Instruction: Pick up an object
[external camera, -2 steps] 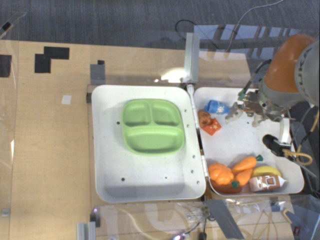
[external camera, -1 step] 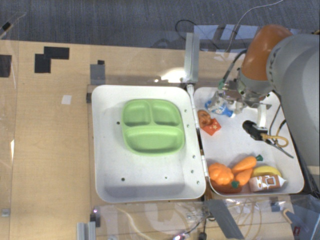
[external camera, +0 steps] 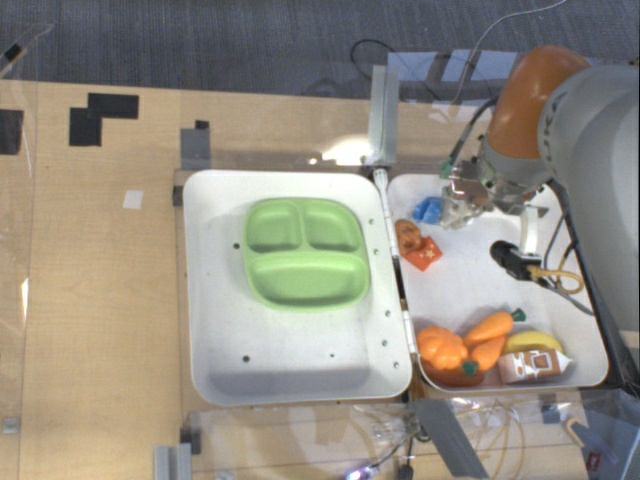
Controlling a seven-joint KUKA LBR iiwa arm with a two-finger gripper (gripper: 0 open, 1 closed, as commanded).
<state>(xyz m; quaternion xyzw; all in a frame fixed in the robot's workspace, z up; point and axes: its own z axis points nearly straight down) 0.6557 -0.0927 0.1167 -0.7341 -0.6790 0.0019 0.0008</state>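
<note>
Overhead slanted view of a pale wooden table [external camera: 90, 268], with grey carpet floor [external camera: 200, 18] beyond its far edge and thin cables [external camera: 520, 13] trailing across it. Black angular marks [external camera: 100, 116] lie on the table top at upper left. Two shallow white bins sit side by side, and a grey metal post [external camera: 384, 118] rises at the far end of the seam between them.

The left bin [external camera: 215, 358] carries a green divided plate [external camera: 305, 252], lying flat near its centre. The right bin [external camera: 470, 283] carries the loose items: a small blue object [external camera: 428, 210] near the far left corner; a brown piece [external camera: 407, 233] and a red block [external camera: 424, 254], touching, against the left wall; and, along the near wall, an orange pepper [external camera: 441, 348], a carrot [external camera: 490, 333], a banana [external camera: 535, 343] and a small carton [external camera: 530, 366], crowded together.

The arm [external camera: 590, 138] enters from the right, its orange band uppermost. The tool [external camera: 462, 206] is over the far part of the right bin, just beside the blue object on its right. Whether the tool is released or clenched cannot be told; nothing is seen held in it.
</note>
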